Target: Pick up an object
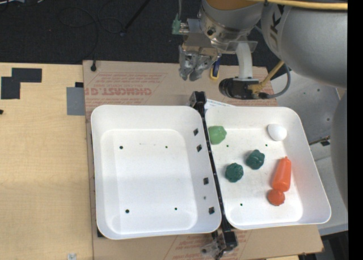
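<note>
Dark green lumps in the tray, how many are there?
2. One dark green lump sits mid right bin; the other dark green lump lies just left and nearer the camera. None seem hidden.

In my right bin lie a light green lump far left, a white ball far right, two dark green pieces mid-bin, and an orange carrot shape with a red-orange ball near right.

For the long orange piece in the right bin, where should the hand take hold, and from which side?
Grip the long orange piece across its narrow middle, coming straight down from above. It lies flat, its length running toward and away from the camera, so fingers closing left-right span its short width. A small red-orange ball sits at its near end; stay clear of that end.
</note>
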`<state>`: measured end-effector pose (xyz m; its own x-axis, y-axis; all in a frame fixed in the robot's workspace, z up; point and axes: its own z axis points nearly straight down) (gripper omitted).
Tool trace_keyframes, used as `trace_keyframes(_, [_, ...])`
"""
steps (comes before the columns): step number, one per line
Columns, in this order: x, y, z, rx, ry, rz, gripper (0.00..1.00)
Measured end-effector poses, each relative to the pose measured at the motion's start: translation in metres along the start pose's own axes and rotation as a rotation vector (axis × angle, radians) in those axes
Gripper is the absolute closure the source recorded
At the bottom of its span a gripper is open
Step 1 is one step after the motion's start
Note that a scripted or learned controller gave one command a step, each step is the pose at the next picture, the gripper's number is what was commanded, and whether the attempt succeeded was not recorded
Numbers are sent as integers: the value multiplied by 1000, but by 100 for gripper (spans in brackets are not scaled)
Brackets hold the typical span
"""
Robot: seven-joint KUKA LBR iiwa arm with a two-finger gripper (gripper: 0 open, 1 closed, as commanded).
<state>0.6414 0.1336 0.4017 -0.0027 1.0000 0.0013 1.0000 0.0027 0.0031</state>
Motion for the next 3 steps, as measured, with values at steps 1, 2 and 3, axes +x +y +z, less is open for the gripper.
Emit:
trace_keyframes(1, [19, -8, -50, 1, 0, -1, 100])
trace_keyframes(2, [37, -14, -80, 3, -1, 0, 100])
trace_keyframes(3, [38, -18, -94, 5, -3, 1, 100])
